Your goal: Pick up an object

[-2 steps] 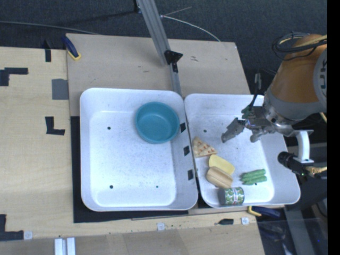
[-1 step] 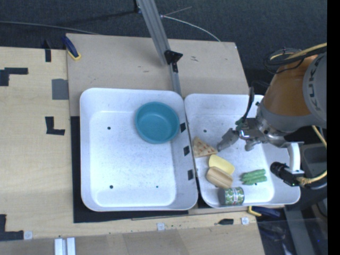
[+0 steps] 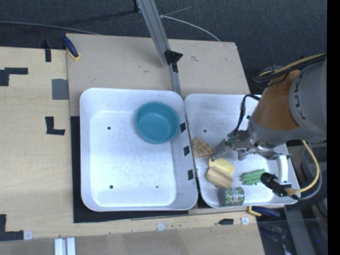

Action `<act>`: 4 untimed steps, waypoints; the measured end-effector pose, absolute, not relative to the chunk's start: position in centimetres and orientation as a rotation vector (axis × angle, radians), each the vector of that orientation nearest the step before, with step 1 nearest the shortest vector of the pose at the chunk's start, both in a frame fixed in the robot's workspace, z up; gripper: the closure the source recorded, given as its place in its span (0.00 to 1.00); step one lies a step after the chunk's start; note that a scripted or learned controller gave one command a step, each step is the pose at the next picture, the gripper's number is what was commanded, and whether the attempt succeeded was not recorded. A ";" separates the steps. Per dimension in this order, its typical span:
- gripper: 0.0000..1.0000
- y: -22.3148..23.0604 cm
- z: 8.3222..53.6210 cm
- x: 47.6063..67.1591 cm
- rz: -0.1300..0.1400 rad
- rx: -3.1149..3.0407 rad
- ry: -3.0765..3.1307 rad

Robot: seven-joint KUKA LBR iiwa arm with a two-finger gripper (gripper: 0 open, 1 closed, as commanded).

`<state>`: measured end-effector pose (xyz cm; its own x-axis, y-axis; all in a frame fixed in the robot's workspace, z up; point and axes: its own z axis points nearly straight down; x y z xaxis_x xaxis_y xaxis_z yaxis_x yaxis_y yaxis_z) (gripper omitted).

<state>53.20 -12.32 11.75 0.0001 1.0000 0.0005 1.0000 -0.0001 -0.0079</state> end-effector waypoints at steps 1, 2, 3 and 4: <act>1.00 -12.2 13.1 53.3 0.004 -2.216 -2.221; 1.00 -11.6 17.4 53.5 -0.002 -2.220 -2.225; 1.00 -12.4 22.2 53.1 -0.002 -2.223 -2.224; 1.00 -12.4 27.5 53.2 -0.004 -2.223 -2.226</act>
